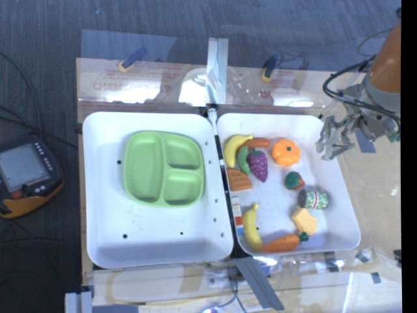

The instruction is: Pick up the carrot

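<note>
The arm enters from the right edge, its orange band showing at the upper right, and bends down so that the gripper (335, 140) hangs over the far right rim of the right bin (345, 204). Its grey fingers (326, 137) point down and leftward, spread apart with open air between them and nothing held. The carrot (281, 243) lies on its side along the near wall of the right bin, well apart from the gripper, its green top pointing right toward a yellow cheese wedge (304, 222) and its orange tip touching the lower end of a banana (251, 227). Farther in the same bin sit a small pumpkin (285, 152), a bunch of purple grapes (258, 165), a second banana (232, 149), a slice of bread (239, 180), a small strawberry-like piece (294, 180) and a little can (313, 199). The left bin (104, 227) holds a green divided plate (163, 168). Both bins rest side by side on the tabletop (371, 175), with a handheld controller (27, 169) on the floor to the left.
</note>
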### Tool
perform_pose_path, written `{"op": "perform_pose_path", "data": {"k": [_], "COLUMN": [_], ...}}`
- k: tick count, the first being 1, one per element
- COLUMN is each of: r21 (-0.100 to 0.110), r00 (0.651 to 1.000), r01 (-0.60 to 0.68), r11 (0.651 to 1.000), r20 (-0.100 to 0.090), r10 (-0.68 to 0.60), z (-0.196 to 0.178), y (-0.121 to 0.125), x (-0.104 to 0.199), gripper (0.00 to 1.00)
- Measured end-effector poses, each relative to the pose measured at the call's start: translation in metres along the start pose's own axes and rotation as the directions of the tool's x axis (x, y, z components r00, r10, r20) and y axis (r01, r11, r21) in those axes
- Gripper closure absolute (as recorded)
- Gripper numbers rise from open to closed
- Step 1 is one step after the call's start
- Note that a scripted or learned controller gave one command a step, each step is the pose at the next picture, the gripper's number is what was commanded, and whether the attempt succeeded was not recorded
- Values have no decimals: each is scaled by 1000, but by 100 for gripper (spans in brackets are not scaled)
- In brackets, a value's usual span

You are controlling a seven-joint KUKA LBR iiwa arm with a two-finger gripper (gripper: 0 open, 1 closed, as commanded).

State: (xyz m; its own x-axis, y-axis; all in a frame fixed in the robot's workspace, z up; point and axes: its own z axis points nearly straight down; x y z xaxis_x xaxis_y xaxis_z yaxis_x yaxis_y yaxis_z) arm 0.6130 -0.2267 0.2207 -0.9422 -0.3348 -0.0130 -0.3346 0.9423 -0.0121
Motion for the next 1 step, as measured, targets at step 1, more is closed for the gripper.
{"op": "perform_pose_path", "data": {"k": [1], "r21": [-10], "r00": [1000], "r01": [4], "r11": [1000], "r20": [-9], "r10": [-4], "z": [7], "y": [4], "x": [0], "gripper": [0]}}
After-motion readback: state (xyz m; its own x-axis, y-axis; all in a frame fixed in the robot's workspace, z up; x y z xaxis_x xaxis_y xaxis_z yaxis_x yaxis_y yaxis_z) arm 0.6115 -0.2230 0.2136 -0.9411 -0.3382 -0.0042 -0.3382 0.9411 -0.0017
